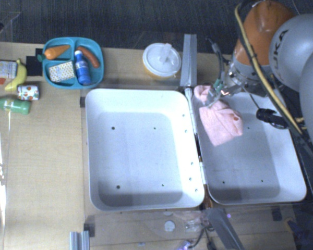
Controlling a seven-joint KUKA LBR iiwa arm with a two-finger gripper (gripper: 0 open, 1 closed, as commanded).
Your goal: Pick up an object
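A crumpled pink cloth (221, 123) lies in the right bin (261, 176), at its back left corner near the divider. My gripper (217, 95) reaches down from the right onto the cloth's upper edge. Its fingers are pinched on a fold of the fabric, which is drawn up into a peak toward them. The rest of the cloth still rests on the bin floor.
The left bin (141, 150) sits beside it. On the bench behind are a white lidded tub (161, 60) and a blue divided plate (73, 61) of toy food. A banana (18, 74), a can (27, 91) and a green bottle (10, 104) lie at far left. Cables hang off the arm.
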